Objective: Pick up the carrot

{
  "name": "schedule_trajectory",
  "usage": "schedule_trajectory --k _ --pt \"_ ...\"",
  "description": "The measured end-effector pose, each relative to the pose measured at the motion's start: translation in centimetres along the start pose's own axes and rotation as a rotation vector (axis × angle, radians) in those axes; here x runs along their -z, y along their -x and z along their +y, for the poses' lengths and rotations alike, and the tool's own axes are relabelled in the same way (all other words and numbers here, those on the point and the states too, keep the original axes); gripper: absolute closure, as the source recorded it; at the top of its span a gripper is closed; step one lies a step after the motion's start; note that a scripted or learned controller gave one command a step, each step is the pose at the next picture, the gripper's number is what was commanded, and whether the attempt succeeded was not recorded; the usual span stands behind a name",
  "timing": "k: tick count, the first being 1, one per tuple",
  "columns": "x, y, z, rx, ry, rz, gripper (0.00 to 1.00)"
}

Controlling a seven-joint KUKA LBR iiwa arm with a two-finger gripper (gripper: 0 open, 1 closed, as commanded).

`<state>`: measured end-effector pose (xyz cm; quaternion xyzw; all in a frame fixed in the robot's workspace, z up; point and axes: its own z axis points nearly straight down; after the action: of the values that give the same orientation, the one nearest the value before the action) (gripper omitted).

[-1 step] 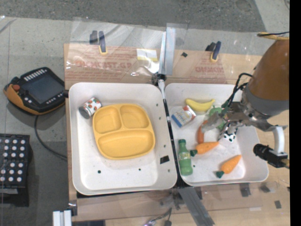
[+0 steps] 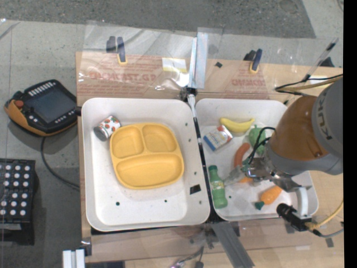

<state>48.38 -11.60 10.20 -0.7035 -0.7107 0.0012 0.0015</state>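
Where two white bins [image 2: 89, 166] adjoin, a wooden bench [image 2: 139, 74] (grey floor [image 2: 139, 4] beyond).

The carrot [image 2: 270, 195] is short and orange with a green stub, lying on its side near the front of the right bin [image 2: 245, 212].

Around the carrot [image 2: 270, 195]: open bin floor toward the green bottle [image 2: 217, 187]; the arm [image 2: 304, 138] looms overhead; the bin wall [image 2: 310, 204] crowds its right.
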Motion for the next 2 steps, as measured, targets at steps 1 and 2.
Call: schedule_trajectory --k 1,2 --pt "-0.8 1.2 3.4 0.290 0.005 -0.003 0.00" --pt "-0.9 4.0 12.1 0.550 0.002 -0.003 0.00"
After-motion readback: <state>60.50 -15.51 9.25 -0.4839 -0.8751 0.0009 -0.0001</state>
